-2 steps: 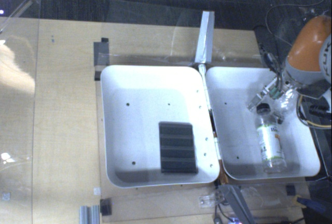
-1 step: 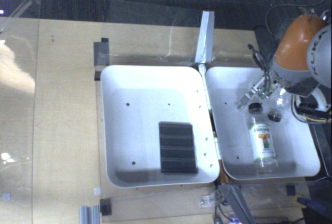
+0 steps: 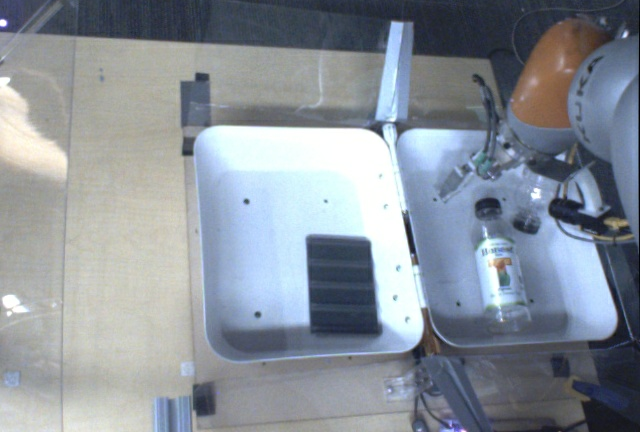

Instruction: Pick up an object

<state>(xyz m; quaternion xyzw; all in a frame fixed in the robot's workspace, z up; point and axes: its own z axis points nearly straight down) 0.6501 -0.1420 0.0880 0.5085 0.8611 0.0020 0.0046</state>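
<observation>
Clear plastic is my worry here: the transparent bottle with the black cap and orange-and-green label (image 3: 499, 270) lies on its side in the right white bin (image 3: 590, 320), lower centre-right of the frame, cap pointing toward the top. The hand (image 3: 478, 168) hangs over the upper part of that same bin, just above the cap end, with the grey arm and its orange band (image 3: 548, 80) crowding the upper right corner. From this angle I cannot tell whether the hand is open or closed; nothing visible sits in it.

In the left white bin (image 3: 215, 220), the black ribbed rectangular block (image 3: 341, 284) rests low and centre, well apart from the hand.

My guess is the bottle is the nearer target. It could roll or squirt out sideways, being round and smooth. Loose cables near the wrist might also snag the bin wall.
</observation>
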